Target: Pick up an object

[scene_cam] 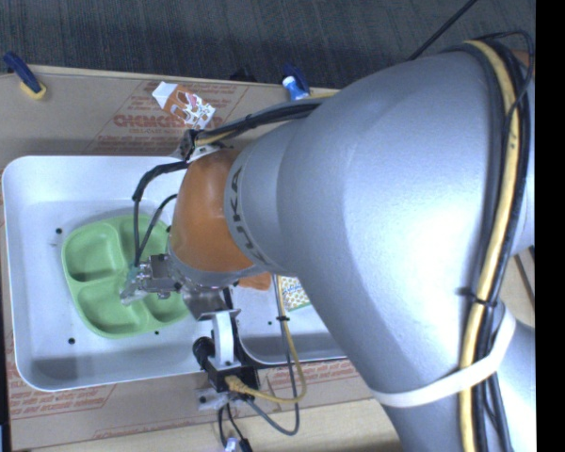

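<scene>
A light green divided plate (94,266) lies in the left white bin (28,215), left of centre. My gripper (143,283) is down over the plate's right side, close to or touching its near-right compartment. The orange wrist band (202,219) and the grey arm hide the plate's right edge. Beneath the arm, a small orange thing (256,280) and a patterned card (295,294) peek out near the wall between the bins.
The bulky grey arm (386,224) covers most of the right bin (292,350). Two blue clamps (24,74) (295,86) and a small printed wrapper (185,105) sit on the cardboard behind the bins. Cables (254,398) hang at the front edge.
</scene>
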You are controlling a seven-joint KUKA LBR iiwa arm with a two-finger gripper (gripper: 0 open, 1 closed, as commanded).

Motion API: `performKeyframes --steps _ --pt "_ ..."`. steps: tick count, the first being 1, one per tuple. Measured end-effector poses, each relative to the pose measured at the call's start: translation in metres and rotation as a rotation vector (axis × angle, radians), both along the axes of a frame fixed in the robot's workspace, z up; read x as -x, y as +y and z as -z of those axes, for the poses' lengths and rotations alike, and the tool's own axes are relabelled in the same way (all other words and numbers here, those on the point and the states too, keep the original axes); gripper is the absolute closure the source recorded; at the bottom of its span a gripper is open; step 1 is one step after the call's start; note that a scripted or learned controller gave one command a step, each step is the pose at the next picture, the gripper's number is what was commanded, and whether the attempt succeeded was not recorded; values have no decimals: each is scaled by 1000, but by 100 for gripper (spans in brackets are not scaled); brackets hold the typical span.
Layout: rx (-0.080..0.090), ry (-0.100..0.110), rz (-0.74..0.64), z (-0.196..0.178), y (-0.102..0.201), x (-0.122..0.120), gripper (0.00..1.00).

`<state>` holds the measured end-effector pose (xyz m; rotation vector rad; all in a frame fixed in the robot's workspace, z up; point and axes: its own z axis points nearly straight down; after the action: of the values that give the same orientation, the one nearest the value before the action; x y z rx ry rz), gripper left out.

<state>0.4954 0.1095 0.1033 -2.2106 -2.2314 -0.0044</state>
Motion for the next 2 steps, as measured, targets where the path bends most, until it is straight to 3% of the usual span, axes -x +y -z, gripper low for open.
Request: performKeyframes --steps 1,2 --pt "3 1 5 -89 -77 -4 0" --pt "4 -1 4 -205 -158 -16 0"
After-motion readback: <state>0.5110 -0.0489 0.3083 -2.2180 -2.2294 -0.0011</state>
